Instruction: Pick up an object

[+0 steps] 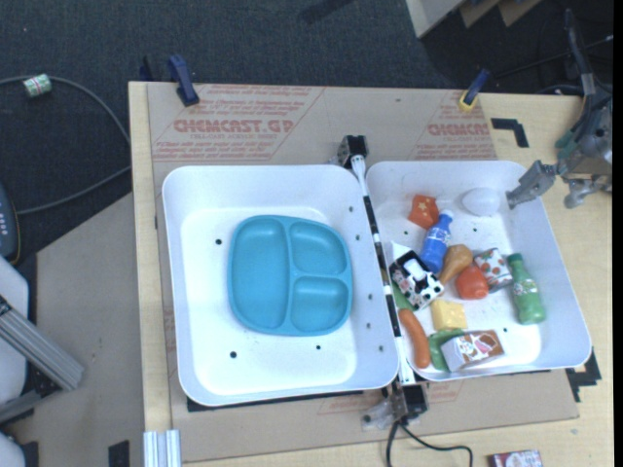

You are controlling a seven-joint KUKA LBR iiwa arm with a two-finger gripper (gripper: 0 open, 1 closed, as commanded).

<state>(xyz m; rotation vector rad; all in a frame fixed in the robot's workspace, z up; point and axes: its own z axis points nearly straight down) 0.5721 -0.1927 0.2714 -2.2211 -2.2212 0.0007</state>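
Over the right bin's far right corner the gripper hangs with fingers spread and nothing between them, toys like the blue bottle, tomato and green bottle untouched, pick not yet begun.

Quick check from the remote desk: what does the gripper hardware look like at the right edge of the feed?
The gripper is dull grey metal: slim angular fingers on a blocky grey body with a teal-green patch, seen above the right bin. No cables or markings can be made out on it.
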